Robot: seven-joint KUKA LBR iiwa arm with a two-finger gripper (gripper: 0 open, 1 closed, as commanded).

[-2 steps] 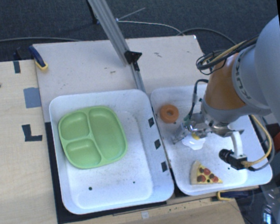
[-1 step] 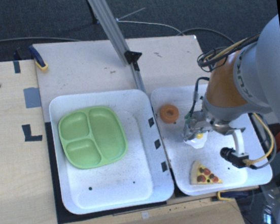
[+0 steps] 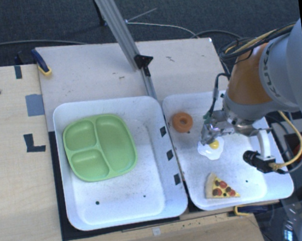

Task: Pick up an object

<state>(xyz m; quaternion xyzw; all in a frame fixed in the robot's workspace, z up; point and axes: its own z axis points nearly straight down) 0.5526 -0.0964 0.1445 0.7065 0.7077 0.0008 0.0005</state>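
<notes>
Hand (image 3: 211,135) lowered, arm bent over

Two bins sit side by side on the worktop (image 3: 89,70). The left bin (image 3: 150,200) holds a divided plate (image 3: 99,147) toward its left edge. In the right bin (image 3: 248,187) — a doughnut (image 3: 182,121) near the far-left corner, a fried egg (image 3: 211,149) mid-bin, a pizza slice (image 3: 220,187) by the near edge.
</notes>
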